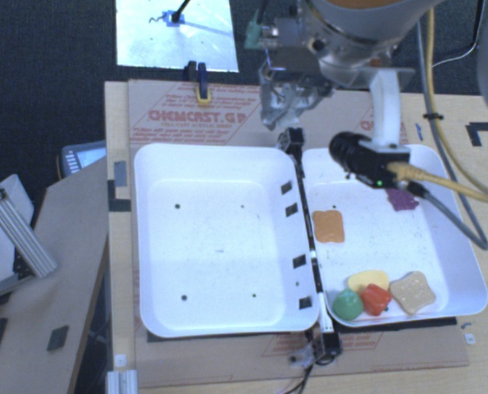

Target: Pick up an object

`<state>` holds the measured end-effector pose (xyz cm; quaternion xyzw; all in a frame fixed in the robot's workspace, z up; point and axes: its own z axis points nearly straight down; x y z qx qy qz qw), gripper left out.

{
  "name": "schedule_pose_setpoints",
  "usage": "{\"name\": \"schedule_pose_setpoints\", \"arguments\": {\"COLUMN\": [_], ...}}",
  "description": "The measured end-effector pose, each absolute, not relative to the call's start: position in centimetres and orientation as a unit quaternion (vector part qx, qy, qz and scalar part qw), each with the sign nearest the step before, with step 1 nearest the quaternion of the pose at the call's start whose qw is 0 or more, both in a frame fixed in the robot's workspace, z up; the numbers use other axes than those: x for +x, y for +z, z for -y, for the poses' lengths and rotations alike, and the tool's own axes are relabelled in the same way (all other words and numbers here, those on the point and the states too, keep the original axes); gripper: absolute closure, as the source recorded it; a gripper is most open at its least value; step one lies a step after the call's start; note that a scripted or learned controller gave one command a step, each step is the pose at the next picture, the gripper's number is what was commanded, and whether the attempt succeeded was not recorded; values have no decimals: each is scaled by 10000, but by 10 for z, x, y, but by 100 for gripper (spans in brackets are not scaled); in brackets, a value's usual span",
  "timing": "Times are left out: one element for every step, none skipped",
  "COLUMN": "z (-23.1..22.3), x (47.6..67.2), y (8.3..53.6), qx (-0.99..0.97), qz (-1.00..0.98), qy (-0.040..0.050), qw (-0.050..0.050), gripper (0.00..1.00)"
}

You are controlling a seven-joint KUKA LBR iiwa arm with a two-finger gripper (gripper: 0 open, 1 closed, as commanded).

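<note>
So as far as I can tell the pick hasn't happened: every candidate object is lying in the right bin (461,261) and the arm is hovering up high near the back edge of the bench. The gripper (286,112) hangs above the strip between the two bins at their far end, and nothing is between its fingers (they look fairly close together, but it's blurry up there, so I can't tell if it's open or closed). What's left is basically everything: choose a target, come down, close, lift. Options are the orange slice (329,226) lying alone near the bin's middle, the purple piece (403,199) further back, and a cluster in the near corner with a green ball (347,304), a red piece (376,299), a yellow piece (367,281) and a toast-shaped piece (412,291) all touching or just beside each other. My guess is the orange slice is the easiest grab since it sits apart from the rest. The cluster looks awkward, packed together and close to the wall. Also a black wrist-mounted unit (365,159) with its yellow cable (440,183) hangs over the back of the right bin, right beside the purple piece. The left bin (145,245) has no objects in it.
</note>
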<state>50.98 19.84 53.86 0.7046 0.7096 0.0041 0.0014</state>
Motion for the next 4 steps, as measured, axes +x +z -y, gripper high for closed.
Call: {"name": "schedule_pose_setpoints", "arguments": {"z": [-166,-229,-235,-234], "x": [484,487,487,513], "y": [386,409,526,439], "qx": [7077,7046,7051,7072], "qz": [-7065,-7097,-7091,-7070], "qy": [-65,20,74,-27], "qw": [-30,3,21,-7], "gripper": [100,100,100,100]}}
